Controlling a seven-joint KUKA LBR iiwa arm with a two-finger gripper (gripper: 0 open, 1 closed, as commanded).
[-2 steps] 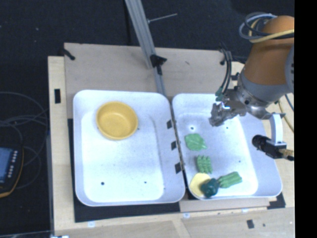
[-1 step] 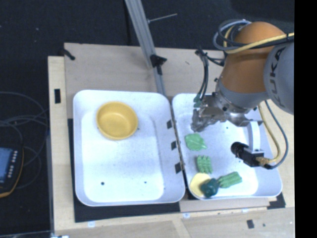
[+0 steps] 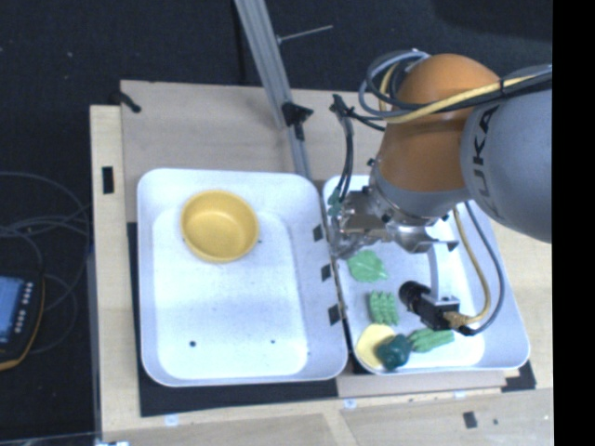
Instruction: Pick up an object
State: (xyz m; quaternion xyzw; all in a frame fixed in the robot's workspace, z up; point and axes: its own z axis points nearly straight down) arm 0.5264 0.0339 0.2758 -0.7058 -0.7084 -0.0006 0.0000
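Note:
My gripper (image 3: 346, 229) hangs over the left side of the right bin (image 3: 502, 337), close to the wall between the two bins, under the orange wrist band. Just below it lies a pale green leaf-shaped piece (image 3: 366, 266). Further toward the front of that bin I see a green ridged block (image 3: 381, 305), a yellow round piece (image 3: 372, 341), a teal lump (image 3: 395, 351) and a green elongated piece (image 3: 430, 340). Nothing shows between the gripper's parts, and the arm hides the back of the bin.
A yellow bowl (image 3: 219, 225) sits in the back left of the left bin (image 3: 232, 323). A slanted metal pole (image 3: 265, 49) rises behind the bins. A black fitting with a cable (image 3: 418, 300) hangs over the right bin. A handheld device (image 3: 14, 309) lies off the bench at left.

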